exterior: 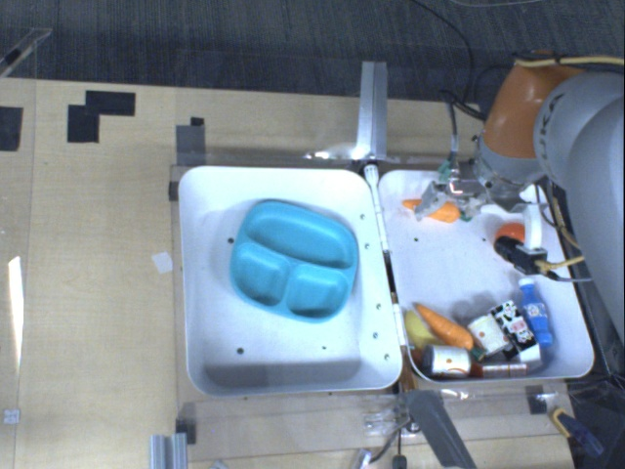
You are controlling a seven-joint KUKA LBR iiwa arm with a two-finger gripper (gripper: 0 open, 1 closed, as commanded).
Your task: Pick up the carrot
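The carrot [445, 326], orange and tapered, lies near the front left of the right bin [459, 272], its thick end pointing towards the front right. My gripper [453, 190] hangs at the far end of the same bin, well away from the carrot. A small orange thing [437, 211] lies right under and beside the gripper. I cannot tell whether the gripper touches it.
A yellow-green piece [417, 328] lies against the carrot's left side. A white-and-red can [451, 362], a black-and-white box [506, 319], a blue bottle [535, 322] and a dark stick [500, 367] crowd the front right corner. An orange-red thing [510, 233] sits by the right wall. The left bin [210, 281] holds a blue divided plate [293, 259].
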